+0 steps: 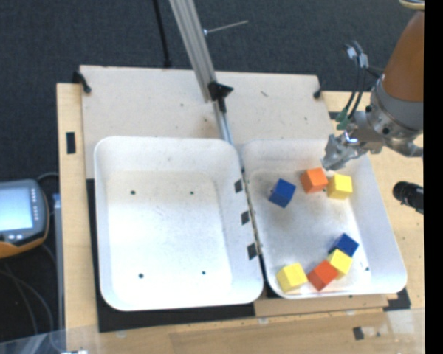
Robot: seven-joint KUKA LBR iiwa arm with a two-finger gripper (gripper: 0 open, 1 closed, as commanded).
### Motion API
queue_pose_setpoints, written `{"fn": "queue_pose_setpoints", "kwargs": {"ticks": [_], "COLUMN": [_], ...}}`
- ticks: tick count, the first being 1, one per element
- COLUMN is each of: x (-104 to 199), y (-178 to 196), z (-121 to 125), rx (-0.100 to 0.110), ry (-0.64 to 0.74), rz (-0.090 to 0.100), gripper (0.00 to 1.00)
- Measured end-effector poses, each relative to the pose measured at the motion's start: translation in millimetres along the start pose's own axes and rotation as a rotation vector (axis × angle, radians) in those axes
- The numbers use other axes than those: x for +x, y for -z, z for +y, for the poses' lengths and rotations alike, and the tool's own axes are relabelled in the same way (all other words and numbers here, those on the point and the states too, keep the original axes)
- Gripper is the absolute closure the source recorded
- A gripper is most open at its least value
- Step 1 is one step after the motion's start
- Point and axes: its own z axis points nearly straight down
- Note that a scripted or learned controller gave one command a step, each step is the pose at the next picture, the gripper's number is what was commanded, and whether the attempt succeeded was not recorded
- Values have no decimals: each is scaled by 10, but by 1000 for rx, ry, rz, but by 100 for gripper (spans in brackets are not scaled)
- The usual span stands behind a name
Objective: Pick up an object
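The right bin (376,220) holds several small cubes. An orange cube (314,180) and a yellow cube (340,186) sit side by side near its far wall, with a blue cube (282,192) to their left. At the near edge lie a yellow cube (292,276), a red-orange cube (323,274), another yellow cube (340,261) and a blue cube (346,244). My gripper (335,156) hangs just above and behind the orange and yellow pair, over the bin's far right part. Nothing shows between its fingers.
The left bin (170,220) lies beside the right one. A slanted aluminium post (196,43) rises from between the bins at the back. A small monitor (11,212) sits off the bench at the left.
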Motion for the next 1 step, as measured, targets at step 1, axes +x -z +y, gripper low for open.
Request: {"fn": "queue_pose_setpoints", "kwargs": {"ticks": [1], "x": [-35], "y": [-41], "z": [-26], "rx": [9], "ry": [-4], "rz": [-2], "gripper": [0]}}
